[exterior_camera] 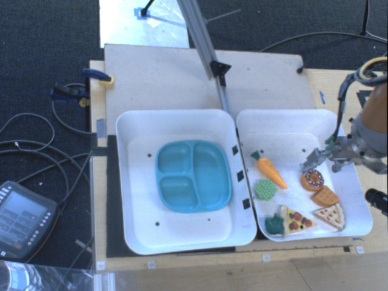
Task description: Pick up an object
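My gripper (pixel 324 162) hangs over the right bin (pixel 285 126), near its right wall, with its fingers spread open and nothing between them. Just below it lies a brown toy donut (pixel 313 179). An orange waffle (pixel 325 196) and a toast-coloured wedge (pixel 331 216) sit further toward the front. An orange carrot (pixel 270 170) lies slantwise near the bin's left side, with a round green piece (pixel 265 189) beside its tip. A pizza slice (pixel 297 219) and a dark green piece (pixel 274 224) rest at the front edge.
The left bin (pixel 136 162) holds a blue divided plate (pixel 194 176). A slanted metal pole (pixel 200 29) runs down to the gap between the bins. Cables, a clamp (pixel 79 90) and a pendant (pixel 24 217) lie off the bench on the left.
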Motion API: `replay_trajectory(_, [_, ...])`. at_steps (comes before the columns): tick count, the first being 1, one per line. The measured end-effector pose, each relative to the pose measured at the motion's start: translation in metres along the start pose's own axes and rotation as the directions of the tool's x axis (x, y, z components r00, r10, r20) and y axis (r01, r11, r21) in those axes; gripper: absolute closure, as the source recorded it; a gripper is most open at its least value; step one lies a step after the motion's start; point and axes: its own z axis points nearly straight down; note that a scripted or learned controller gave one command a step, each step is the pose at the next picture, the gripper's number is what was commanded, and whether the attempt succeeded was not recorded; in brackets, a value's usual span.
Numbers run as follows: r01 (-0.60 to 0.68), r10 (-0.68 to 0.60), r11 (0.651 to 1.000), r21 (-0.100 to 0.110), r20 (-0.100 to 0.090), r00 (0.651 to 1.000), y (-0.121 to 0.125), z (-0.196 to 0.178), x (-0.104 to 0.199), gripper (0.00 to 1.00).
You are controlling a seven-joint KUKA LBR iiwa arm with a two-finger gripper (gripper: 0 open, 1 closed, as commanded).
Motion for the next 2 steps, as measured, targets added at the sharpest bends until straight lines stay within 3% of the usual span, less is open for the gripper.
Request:
replay_trajectory(1, [-0.001, 0.001, 1.000, -0.001, 0.000, 1.000, 0.008, 0.048, 0.006, 0.00])
replay_trajectory(2, [-0.002, 0.002, 1.000, -0.017, 0.011, 1.000, 0.005, 0.102, 0.001, 0.00])
